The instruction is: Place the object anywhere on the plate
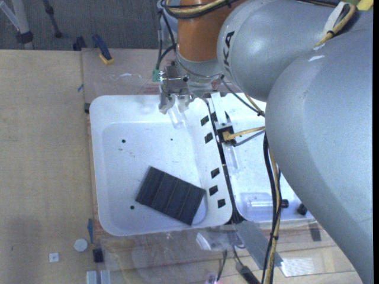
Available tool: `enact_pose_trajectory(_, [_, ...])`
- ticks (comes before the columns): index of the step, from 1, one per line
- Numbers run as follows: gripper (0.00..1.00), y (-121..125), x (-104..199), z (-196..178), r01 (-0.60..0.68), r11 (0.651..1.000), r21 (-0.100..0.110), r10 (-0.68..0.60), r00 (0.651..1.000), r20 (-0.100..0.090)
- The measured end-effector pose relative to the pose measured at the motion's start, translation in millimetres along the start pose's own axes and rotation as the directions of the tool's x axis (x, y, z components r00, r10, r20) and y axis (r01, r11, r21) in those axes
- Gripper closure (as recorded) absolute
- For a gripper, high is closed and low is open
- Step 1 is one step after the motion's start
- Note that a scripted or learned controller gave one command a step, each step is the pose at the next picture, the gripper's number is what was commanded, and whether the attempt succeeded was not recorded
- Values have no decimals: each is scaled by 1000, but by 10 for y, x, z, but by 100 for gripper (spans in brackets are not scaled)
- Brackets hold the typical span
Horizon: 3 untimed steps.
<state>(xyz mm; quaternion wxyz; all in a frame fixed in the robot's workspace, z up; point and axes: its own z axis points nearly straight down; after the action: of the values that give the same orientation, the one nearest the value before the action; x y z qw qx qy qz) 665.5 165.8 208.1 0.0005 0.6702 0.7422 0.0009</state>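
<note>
A dark grey ribbed rectangular plate (170, 195) lies flat in the left white bin (112, 158), near its front right corner. My gripper (172, 110) hangs over the back of that bin, close to its far wall and well behind the plate. The grey arm with its orange band reaches in from the right. Nothing that I can make out shows at the gripper's tip. No loose object lies on the plate.
The arm covers most of the right bin (260, 215); a pale cylindrical item (259, 203) lies at its front. A divider with black marks (214, 158) runs between the bins. A blue clamp (105, 55) sits on the bench behind the left bin.
</note>
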Motion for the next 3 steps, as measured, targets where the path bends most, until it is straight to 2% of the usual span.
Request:
enact_pose_trajectory(1, [100, 61, 541, -51, -77, 997, 0, 77, 997, 1])
enact_pose_trajectory(2, [100, 55, 568, 197, 27, 1000, 7, -27, 1000, 1])
enact_pose_trajectory(3, [100, 62, 565, -30, 91, 996, 0, -91, 996, 1])
